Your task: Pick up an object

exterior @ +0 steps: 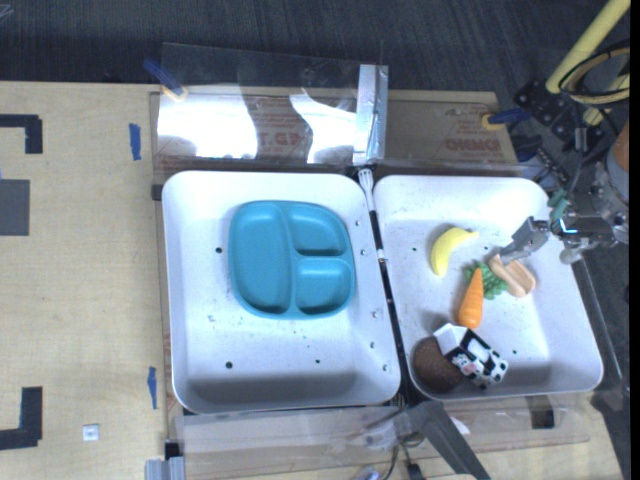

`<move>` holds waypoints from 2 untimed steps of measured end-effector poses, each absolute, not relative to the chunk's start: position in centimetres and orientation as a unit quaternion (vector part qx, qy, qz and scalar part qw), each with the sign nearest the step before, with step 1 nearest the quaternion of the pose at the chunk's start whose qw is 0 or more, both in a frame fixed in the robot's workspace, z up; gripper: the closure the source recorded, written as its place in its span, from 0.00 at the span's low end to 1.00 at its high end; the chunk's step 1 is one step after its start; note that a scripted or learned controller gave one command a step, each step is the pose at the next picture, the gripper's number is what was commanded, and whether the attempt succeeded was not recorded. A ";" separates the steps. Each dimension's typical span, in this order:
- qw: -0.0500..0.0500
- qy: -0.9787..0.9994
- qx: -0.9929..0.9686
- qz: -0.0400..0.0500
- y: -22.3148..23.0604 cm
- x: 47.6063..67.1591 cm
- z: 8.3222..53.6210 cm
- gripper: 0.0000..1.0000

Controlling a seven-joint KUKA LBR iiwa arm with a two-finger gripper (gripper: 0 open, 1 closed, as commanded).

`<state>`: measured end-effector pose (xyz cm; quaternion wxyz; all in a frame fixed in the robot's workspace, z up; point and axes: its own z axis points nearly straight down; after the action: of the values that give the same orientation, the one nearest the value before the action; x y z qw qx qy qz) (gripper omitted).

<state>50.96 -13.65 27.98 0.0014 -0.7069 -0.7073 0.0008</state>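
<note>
The right bin (570,313) holds a yellow banana (448,249), an orange carrot with a green top (470,301), a tan bun-like toy (512,275), a brown round piece (432,363) and a black-and-white cow toy (482,361). My gripper (522,240) reaches in from the right, over the bin's upper right part. Its tip is just above the tan toy and close to the carrot's green top. Nothing is visibly held in it.
The left bin (200,348) holds a blue divided plate (292,258). A clear plastic sheet and a metal bracket (368,113) stand behind the bins. Cables and a yellow hose (590,43) hang at the upper right by the arm.
</note>
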 end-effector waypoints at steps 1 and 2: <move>0.004 -0.644 -0.765 0.003 -11.2 52.7 13.7 0.00; 0.000 -0.730 -0.684 -0.002 -12.6 53.1 8.7 0.00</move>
<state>53.07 -12.64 8.68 -0.0004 -0.6836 -0.7299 -0.0015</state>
